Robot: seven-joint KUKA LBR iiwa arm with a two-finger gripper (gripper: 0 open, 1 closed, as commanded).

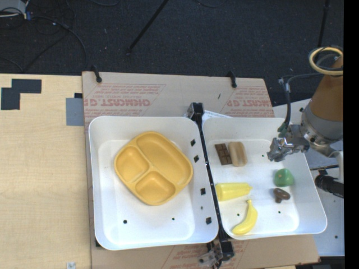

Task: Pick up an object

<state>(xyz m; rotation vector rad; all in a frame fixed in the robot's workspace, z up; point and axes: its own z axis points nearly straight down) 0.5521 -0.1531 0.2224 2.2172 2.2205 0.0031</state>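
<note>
I've got the arm [328,102] coming in from the right edge of the frame, mid height, w/ the orange band near the upper right. Gripper [279,149] sits over the right bin [314,220], at its upper right part, metal tip pointing left. Can't tell from this angle whether it's released or clenched; too small and blurred. Nothing seen grasped.

Candidates for the pick, all in the right bin: green object [284,177] just below the gripper, apart from it, right-centre of the frame. Small brown object [281,194] right below the green one, near but not touching as far as I can see. Yellow banana [247,218] lower centre of that bin, curved, lying flat. Yellow block [232,191] just above the banana, close to the divider side. Dark brown bar [222,154] and a tan piece [237,153] lie side by side, touching, in the bin's upper left.

Left bin [104,217], centre of frame, holds a yellow divided tray [153,167] w/ three compartments, turned at an angle.

Both bins rest on a cardboard sheet [168,94] w/ red print. Light wood bench top [39,178] fills the left of the frame.
</note>
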